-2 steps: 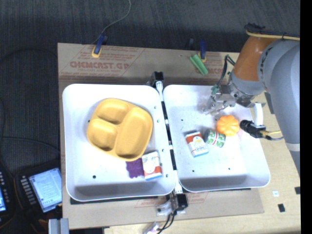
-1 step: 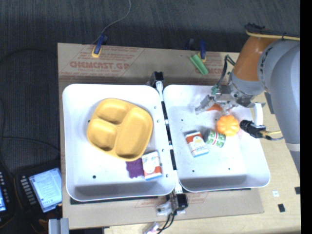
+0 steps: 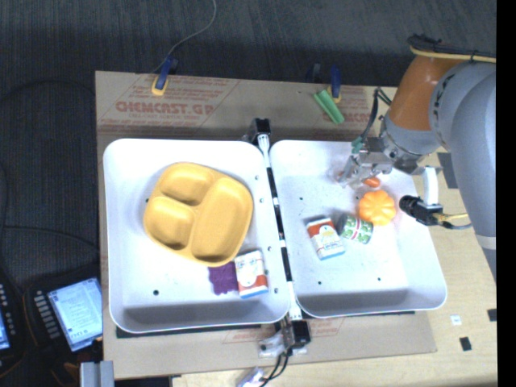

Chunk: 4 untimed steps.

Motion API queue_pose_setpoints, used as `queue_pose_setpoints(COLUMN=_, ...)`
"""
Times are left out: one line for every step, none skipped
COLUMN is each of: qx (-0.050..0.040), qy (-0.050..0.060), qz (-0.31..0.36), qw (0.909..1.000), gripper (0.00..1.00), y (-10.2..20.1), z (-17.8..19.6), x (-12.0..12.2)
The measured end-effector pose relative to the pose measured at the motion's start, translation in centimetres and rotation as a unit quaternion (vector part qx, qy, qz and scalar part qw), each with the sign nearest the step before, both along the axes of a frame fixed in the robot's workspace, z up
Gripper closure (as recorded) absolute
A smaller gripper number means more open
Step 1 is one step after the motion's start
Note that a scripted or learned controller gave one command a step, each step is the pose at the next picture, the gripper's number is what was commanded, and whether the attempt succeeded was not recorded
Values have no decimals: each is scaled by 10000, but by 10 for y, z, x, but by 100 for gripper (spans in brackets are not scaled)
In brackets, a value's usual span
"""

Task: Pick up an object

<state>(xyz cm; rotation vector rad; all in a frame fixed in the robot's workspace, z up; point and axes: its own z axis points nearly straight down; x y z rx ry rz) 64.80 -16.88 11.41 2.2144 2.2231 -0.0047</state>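
Right bin (image 3: 403,293) left half open; pumpkin (image 3: 376,206), cartons (image 3: 325,238) crowd right.

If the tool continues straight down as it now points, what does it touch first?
Probably bare floor of the right bin: the tool hangs over an open patch, up-left of the orange pumpkin. Depth is unclear.

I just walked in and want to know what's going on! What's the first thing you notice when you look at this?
The big yellow divided plate jumps out first; it lies in the left bin. Next comes the little orange pumpkin near the right bin's far right side, with the gripper just above it in the picture. Beside the pumpkin lie a small green-and-white can and a red-and-white carton.
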Motion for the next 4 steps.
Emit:
queue_pose_setpoints(qx=0, qy=3, qz=-1, qw=10000, gripper=0, y=0, z=0, x=0)
queue_pose_setpoints(qx=-1, qy=-38, qz=-20, qw=10000, gripper=0, y=40, z=-25, x=-44)
queue_pose_setpoints(qx=1, qy=-58, qz=-20, qw=10000, gripper=0, y=51, z=-25, x=-92)
queue_pose_setpoints(qx=-1, qy=-72, qz=-22, qw=10000, gripper=0, y=65, z=-25, x=-149)
